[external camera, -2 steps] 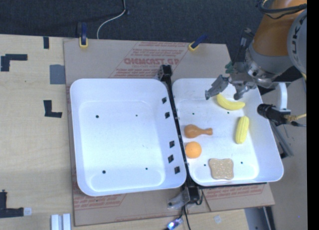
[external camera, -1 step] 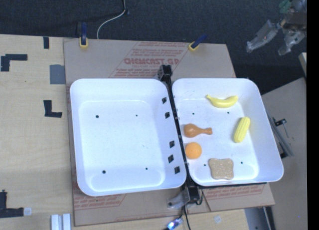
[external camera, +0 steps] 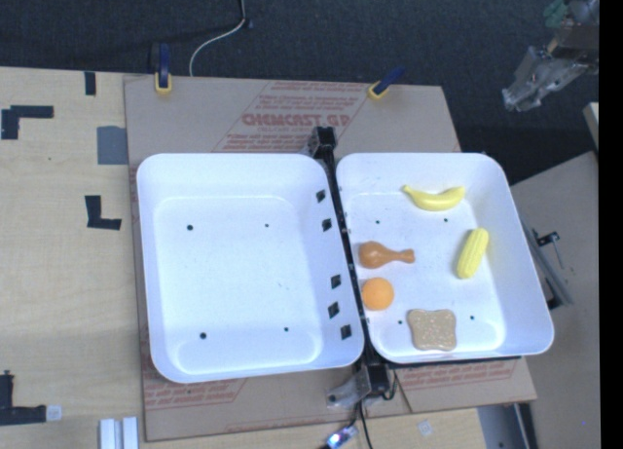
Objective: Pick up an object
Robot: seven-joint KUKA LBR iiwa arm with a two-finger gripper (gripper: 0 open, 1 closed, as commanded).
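The gripper (external camera: 531, 90) hangs high at the upper right, off the bins; I cannot tell its state. Nearest below it to the left, in the right bin (external camera: 506, 184), lies a banana (external camera: 434, 197), long axis crosswise.

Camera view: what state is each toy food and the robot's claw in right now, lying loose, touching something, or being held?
banana: lying loose at the back of the right bin, unheld.
corn cob: lying loose, apart from the others.
chicken drumstick: lying near the divider, unheld.
orange: resting just below the drumstick.
slice of bread: lying flat near the front.
gripper: raised beyond the bin, holding nothing visible.
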